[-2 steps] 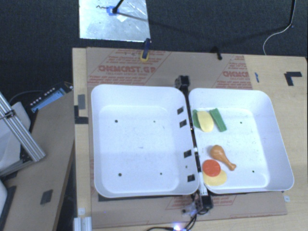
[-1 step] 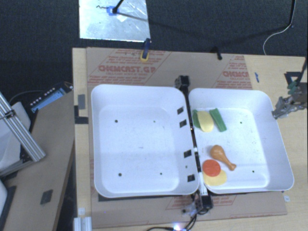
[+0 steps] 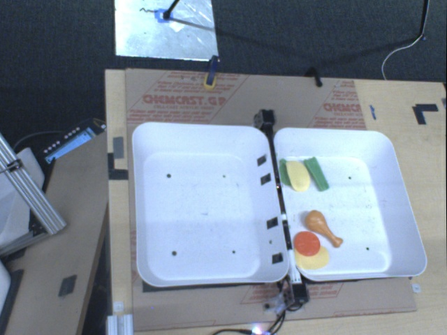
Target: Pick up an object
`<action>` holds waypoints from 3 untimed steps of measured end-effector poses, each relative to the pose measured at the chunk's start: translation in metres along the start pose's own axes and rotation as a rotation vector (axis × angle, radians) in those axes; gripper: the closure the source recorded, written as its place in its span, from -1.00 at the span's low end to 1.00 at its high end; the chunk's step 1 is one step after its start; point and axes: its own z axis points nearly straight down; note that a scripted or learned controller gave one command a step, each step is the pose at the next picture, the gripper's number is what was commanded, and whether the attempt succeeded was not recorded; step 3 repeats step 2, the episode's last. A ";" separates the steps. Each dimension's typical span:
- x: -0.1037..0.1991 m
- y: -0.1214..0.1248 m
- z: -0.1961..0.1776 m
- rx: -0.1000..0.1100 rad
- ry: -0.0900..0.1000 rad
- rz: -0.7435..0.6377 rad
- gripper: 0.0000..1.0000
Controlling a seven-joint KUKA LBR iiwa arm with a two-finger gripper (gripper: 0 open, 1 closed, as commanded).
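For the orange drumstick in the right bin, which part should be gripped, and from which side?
Probably the thin shaft of the orange drumstick, coming straight down with the grip across its width. It lies flat and diagonal, bulb up-left, narrow end down-right. The bulb sits close to the red disc, while bare right bin floor flanks the shaft.

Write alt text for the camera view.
Two shallow white bins sit side by side on a bench; the right bin holds a yellow piece, a green block, an orange drumstick-shaped toy, and a red disc on a yellow disc. The left bin adjoins it.
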 end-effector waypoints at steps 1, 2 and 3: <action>0.000 -0.036 -0.085 0.005 0.003 0.002 1.00; 0.027 -0.088 -0.080 0.015 0.008 0.000 1.00; 0.027 -0.088 -0.080 0.015 0.008 0.000 1.00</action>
